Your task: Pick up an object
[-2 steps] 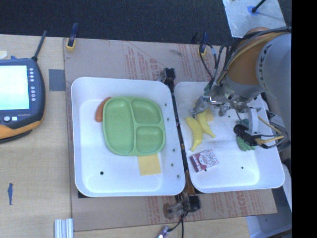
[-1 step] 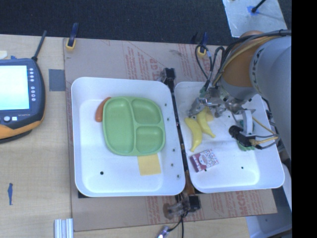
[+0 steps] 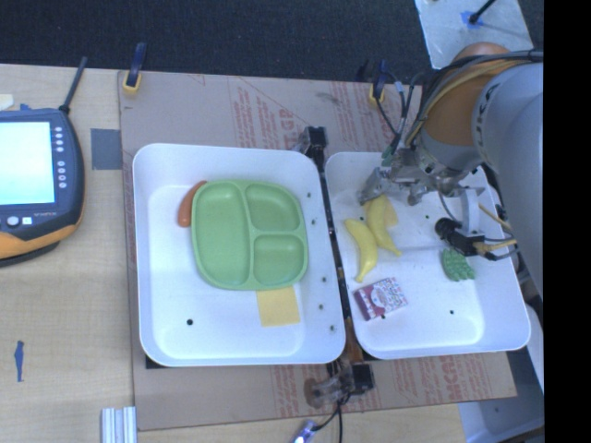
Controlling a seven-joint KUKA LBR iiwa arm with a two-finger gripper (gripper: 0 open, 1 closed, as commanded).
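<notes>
Brown cardboard (image 3: pixel 231 100) covers the bench, w/ dark carpet beyond it & a teach pendant (image 3: pixel 32 183) far left of everything. Two white bins sit side by side on the cardboard.

Gripper (image 3: pixel 395 181) hangs low over the far-left part of the right bin (image 3: pixel 480 330), arm (image 3: pixel 499 90) reaching in from behind it w/ the orange band above the wrist. Can't tell its grip state; metal & cables blur together there.

Bananas (image 3: pixel 369 233): two yellow ones, just below the gripper toward the near side; top of one sits right at the tool, can't tell if touching. Red-white packet (image 3: pixel 380 297) lies further toward the near side, past the bananas. Green toy (image 3: pixel 456 264) is to the gripper's right & nearer, beside a black piece w/ cables.

Left bin (image 3: pixel 157 247) is well left of the gripper: green tray (image 3: pixel 249 235) w/ 3 compartments, an orange-red thing (image 3: pixel 187 206) poking out from under its far-left edge, yellow square (image 3: pixel 279 307) just beside the tray's near edge.
</notes>
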